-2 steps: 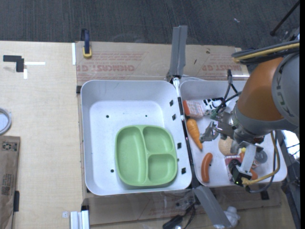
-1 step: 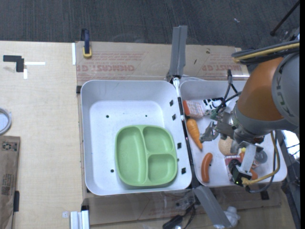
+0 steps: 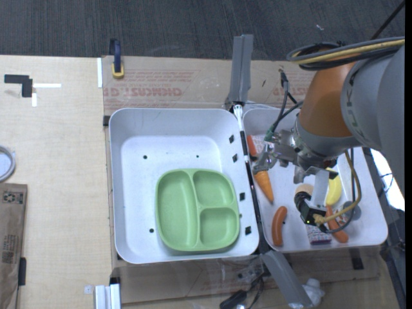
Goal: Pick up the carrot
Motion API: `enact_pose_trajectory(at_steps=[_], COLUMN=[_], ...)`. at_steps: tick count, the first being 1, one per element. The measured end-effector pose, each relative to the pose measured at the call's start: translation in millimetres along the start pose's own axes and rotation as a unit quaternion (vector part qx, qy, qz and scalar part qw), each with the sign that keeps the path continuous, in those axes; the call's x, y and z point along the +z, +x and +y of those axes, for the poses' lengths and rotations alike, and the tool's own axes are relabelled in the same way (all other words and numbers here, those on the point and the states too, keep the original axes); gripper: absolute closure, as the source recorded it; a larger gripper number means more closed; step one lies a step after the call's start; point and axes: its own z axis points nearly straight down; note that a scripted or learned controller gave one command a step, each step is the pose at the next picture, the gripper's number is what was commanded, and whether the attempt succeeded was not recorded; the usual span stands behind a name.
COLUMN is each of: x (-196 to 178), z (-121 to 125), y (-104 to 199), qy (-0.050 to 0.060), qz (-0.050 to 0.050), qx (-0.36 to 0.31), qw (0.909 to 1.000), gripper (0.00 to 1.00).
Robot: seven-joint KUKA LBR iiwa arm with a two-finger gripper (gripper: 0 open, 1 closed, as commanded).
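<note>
Pincer [image 3: 265, 158] hangs just beside the carrot [image 3: 264, 185].

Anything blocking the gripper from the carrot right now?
Nothing visible. The gripper sits at the thick end of the carrot in the right bin. The bin's left wall runs close beside the carrot, and the orange sausage lies apart.

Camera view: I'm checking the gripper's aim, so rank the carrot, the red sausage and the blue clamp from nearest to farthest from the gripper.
1. Carrot: left side of the right bin, just below the gripper.
2. Red sausage: same bin, lower, toward its near edge.
3. Blue clamp: on the cardboard, beyond the left bin's far-left corner.
</note>
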Motion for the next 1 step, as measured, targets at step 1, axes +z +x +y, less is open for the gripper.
enact_pose_trajectory(at_steps=[1], x=[0.1], z=[6.1], y=[-64.1], qy=[0.001], qz=[0.0], qx=[0.008], qw=[1.0], gripper=[0.0])
